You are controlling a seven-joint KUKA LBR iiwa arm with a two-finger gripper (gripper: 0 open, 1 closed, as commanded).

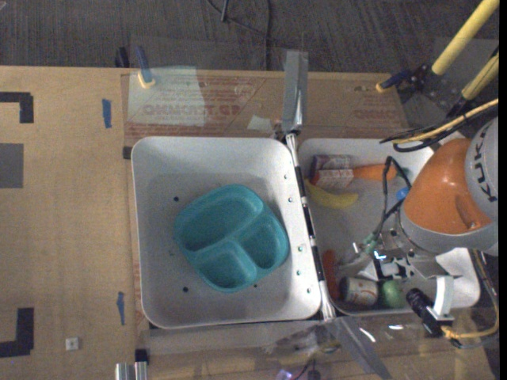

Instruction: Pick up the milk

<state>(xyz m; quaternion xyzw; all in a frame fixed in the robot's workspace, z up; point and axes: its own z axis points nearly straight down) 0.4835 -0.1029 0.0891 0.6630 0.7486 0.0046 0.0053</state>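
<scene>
The milk (333, 172) looks like a small red-and-white carton lying at the far left corner of the right bin (348, 146). My gripper (382, 253) hangs low over the near half of that bin, under the grey arm with its orange band (444, 192). It is well nearer the camera than the carton and apart from it. Just below the gripper lie a can (360, 291) and a green ball (390, 294).
A banana (333, 198) and an orange carrot (368, 172) lie beside the milk. A red item (329, 264) rests against the right bin's left wall. The left bin (150, 212) holds a teal divided tray (230, 237). Cables hang off the arm.
</scene>
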